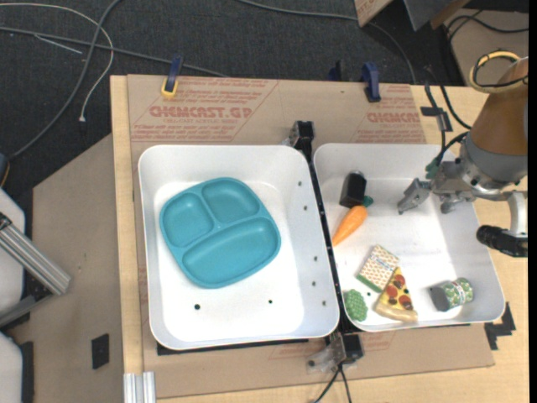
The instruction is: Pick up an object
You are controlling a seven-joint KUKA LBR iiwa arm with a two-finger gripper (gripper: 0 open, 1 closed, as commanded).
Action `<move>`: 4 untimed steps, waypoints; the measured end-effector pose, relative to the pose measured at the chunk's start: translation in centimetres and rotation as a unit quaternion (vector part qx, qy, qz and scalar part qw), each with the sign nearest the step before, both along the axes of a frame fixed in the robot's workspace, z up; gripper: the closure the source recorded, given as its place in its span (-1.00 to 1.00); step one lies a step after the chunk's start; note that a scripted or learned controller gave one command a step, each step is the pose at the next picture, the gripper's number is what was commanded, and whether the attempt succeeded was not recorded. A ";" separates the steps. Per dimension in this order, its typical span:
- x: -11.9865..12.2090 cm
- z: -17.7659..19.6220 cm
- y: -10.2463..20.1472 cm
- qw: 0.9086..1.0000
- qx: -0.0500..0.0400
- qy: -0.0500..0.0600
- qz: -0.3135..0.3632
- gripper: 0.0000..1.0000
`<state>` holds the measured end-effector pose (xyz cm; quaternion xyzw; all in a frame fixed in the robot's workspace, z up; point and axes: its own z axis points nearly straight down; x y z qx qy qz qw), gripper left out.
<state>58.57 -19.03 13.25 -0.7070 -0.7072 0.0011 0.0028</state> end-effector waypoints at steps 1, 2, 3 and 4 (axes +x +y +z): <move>-0.1 -5.1 0.1 1.000 0.000 0.000 0.000 -1.00; 0.1 -3.6 0.0 1.000 -0.001 -0.003 0.000 1.00; 0.7 2.9 0.0 1.000 -0.002 -0.007 0.001 1.00; 0.6 9.4 -0.4 1.000 -0.003 -0.007 0.000 1.00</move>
